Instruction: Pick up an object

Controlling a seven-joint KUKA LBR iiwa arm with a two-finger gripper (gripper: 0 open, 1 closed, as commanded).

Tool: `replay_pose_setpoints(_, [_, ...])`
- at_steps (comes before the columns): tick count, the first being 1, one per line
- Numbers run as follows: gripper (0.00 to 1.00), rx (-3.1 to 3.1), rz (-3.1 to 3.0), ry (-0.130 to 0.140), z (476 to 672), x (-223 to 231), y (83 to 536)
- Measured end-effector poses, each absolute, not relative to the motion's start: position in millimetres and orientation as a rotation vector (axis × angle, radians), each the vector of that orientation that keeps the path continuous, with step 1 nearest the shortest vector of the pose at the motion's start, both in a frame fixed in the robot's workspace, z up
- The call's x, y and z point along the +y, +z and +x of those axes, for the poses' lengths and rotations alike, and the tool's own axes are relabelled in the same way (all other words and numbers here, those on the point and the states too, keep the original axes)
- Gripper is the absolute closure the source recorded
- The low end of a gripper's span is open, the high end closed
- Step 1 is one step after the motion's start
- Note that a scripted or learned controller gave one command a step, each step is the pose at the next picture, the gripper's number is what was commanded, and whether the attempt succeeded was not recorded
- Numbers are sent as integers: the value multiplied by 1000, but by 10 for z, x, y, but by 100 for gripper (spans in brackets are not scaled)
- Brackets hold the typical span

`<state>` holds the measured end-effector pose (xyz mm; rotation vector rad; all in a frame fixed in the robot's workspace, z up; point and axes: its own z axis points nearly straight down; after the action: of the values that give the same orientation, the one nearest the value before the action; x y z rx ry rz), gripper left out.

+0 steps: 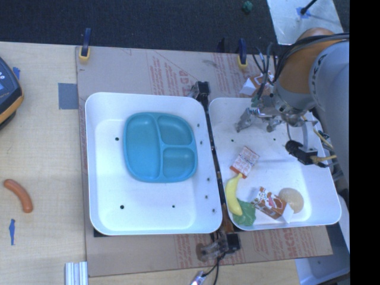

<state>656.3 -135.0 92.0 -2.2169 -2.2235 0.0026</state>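
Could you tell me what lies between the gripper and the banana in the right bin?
In the camera view, a small red-and-white packet lies between the gripper and the banana, on the white floor of the right bin.

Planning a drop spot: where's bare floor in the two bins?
Left bin: free strip around the blue plate, widest along the near edge. Right bin: open middle between the gripper and wrapper; near edge crowded by banana and packets.

The two bins (95,159) look like smooth white plastic with a slight sheen. The blue divided plate (160,147) is matt plastic. The counter (41,159) shows pale wood grain, overlaid by rough brown cardboard (172,70). The banana (233,196) looks glossy plastic; the snack packets (245,160) are shiny printed wrappers.
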Motion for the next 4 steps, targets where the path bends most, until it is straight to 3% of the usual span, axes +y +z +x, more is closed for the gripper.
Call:
replay_pose_setpoints(1, [0, -2227, -2213, 6, 6155, -952, 918])
replay_pose_setpoints(2, [0, -2224, -2215, 5, 5144, -1017, 914])
replay_pose_setpoints(3, [0, -2223, -2218, 2, 5704, -1183, 919])
replay_pose_setpoints(4, [100, -2226, -2214, 5, 5704, -1189, 1019])
